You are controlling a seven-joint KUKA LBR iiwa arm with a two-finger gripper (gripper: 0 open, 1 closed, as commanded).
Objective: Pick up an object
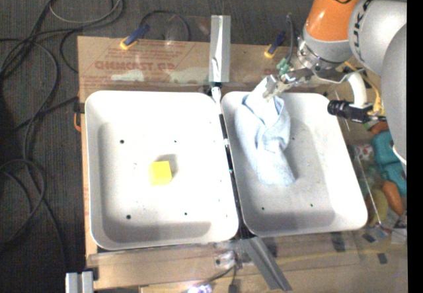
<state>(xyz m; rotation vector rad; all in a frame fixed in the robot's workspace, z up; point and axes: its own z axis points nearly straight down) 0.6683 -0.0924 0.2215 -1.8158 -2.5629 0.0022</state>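
The arm reaches in from the right side of the counter, its orange band above the wrist sitting over the far right corner. The gripper hangs over the far edge of the right bin, near that bin's far left corner. A pale blue cloth is pinched between its fingers: the top of the cloth is drawn up into a narrow peak at the fingertips, and the rest drapes down from there in folds. The lower part of the cloth spreads out and rests on the floor of the right bin, toward its left half, so the cloth is partly lifted and partly still lying in the bin.

The left bin sits just beside the right one, their inner rims nearly touching along the middle of the counter. In it lies a small yellow block, roughly at the centre of the bin floor and well apart from the gripper.

Beyond the far edge of the bins the counter shows a brown cardboard sheet, with an upright metal bar standing at the middle of the far edge. Black cables loop across the dark floor to the left of the counter.
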